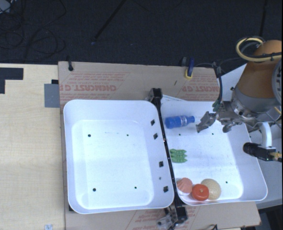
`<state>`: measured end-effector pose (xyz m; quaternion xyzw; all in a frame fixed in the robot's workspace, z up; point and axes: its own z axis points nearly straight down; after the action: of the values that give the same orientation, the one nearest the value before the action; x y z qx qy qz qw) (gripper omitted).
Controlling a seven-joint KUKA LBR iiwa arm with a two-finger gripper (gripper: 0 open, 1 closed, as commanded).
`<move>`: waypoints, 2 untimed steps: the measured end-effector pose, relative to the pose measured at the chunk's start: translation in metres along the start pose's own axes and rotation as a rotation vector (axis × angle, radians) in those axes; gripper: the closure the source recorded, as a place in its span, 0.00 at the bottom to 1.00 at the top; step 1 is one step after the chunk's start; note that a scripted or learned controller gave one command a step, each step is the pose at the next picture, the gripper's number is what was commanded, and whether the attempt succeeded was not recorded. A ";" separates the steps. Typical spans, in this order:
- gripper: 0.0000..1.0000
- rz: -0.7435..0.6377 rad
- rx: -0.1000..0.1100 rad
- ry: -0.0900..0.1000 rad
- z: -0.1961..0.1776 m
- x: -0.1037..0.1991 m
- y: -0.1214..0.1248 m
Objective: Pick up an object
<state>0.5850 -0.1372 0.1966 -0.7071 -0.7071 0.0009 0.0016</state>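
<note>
While my arm reaches in from the right of the camera view, my gripper (212, 120) hangs over the upper part of the right bin (249, 176), tilted toward the blue bottle (179, 121). Its fingers look spread apart with nothing between them, so I am holding nothing. The bottle lies on its side near the bin's top-left corner, just beside my fingertips but apart from them, close to the black divider (163, 143) between the two bins. Lower down in the same bin sits a small green item (178, 155), and at the bottom edge a cluster: a pinkish piece (184, 185), a red round one (200, 192) and a tan round one (211, 188), touching one another. The left bin (108, 157) lies alongside.

I judge this to be the approach step, with no grasp made yet. The bottle seems the nearest candidate; the next move calls for shifting left over its body, lining the fingers across its narrow width, descending, then closing.
</note>
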 end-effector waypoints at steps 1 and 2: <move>0.00 0.005 0.004 0.000 0.050 -0.064 -0.041; 0.00 -0.002 -0.001 0.000 0.111 0.008 -0.094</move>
<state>0.4911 -0.1293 0.0855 -0.7063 -0.7079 0.0007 0.0011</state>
